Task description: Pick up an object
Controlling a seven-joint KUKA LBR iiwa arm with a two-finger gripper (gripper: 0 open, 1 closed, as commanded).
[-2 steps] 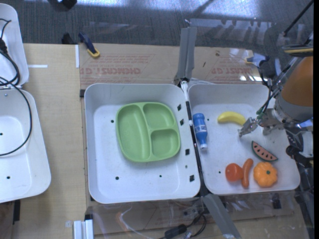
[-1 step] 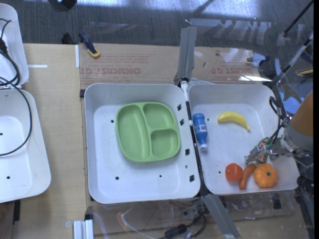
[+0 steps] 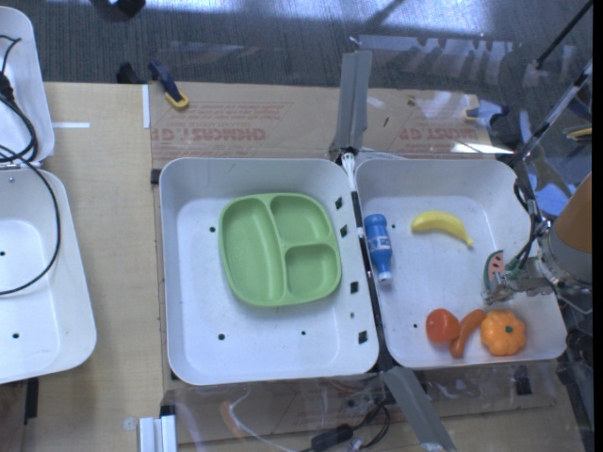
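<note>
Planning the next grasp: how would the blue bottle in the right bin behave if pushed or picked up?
The blue bottle lies on its side by the right bin's left wall, so a sideways push would probably roll it. Its round, smooth-looking body may slip in a loose pinch. It looks small, likely light.

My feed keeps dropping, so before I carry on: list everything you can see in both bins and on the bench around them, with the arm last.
plate: 1, green, three compartments, left bin
bottle: 1, blue, white cap end toward the near side, right bin by the divider
banana: 1, yellow, right bin, far side
tomato: 1, red, right bin, near side
carrot: 1, orange, between tomato and pumpkin
pumpkin: 1, orange, green stem, near right corner
watermelon slice: 1, red and green, right bin, by the gripper
clamp: 1, blue and yellow, bench beyond left bin
bins: 2, white, side by side
gripper: 1, grey, right edge, above right bin
</note>
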